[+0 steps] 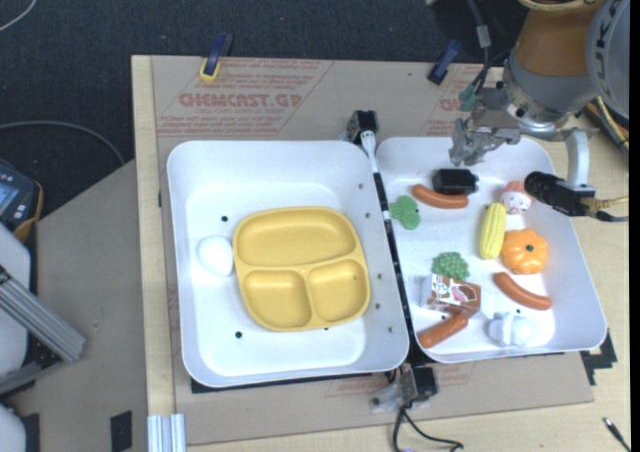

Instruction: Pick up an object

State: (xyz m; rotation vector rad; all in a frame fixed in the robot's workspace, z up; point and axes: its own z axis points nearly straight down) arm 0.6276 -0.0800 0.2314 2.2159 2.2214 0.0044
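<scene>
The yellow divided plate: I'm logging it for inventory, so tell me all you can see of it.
The yellow divided plate looks like matte plastic, rounded, with three compartments: one wide across the far side and two smaller ones nearer the camera. It lies flat in the left bin, slightly rotated. A white egg-like ball rests against its left rim.

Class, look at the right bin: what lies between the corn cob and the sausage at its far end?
In the camera view, bare white bin floor separates corn cob from sausage.

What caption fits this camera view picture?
Robot gripper hovers above toy food in the right bin; a yellow tray sits left.
</scene>
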